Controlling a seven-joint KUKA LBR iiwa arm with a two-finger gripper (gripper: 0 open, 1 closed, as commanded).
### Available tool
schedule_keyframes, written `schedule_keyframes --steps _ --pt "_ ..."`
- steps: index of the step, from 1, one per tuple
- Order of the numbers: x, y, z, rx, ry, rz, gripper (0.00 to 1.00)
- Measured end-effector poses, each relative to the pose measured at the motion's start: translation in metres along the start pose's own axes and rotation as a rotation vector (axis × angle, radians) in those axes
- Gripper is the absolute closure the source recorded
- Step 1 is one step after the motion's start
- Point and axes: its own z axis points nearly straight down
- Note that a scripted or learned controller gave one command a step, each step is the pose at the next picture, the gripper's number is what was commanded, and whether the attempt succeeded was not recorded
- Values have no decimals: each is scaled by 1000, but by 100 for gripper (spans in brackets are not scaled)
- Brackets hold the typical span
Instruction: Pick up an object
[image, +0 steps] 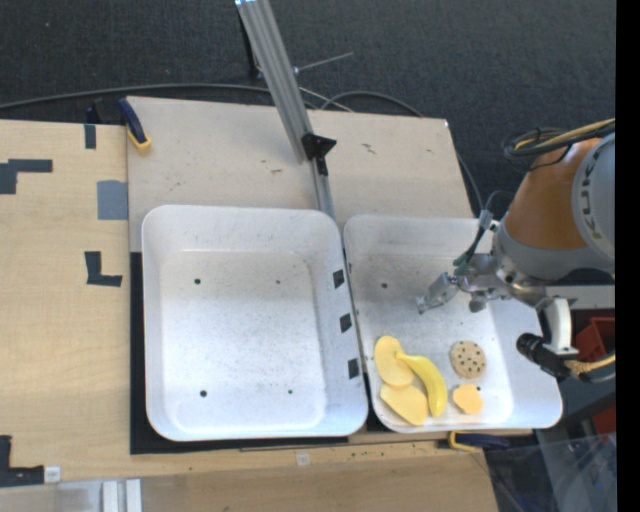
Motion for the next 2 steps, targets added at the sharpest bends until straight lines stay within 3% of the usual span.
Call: schedule_keyframes --steps 1,2 --pt "7 -1 45 0 1 -1 0" --pt "7 -1 33 -3 1 -3 100"
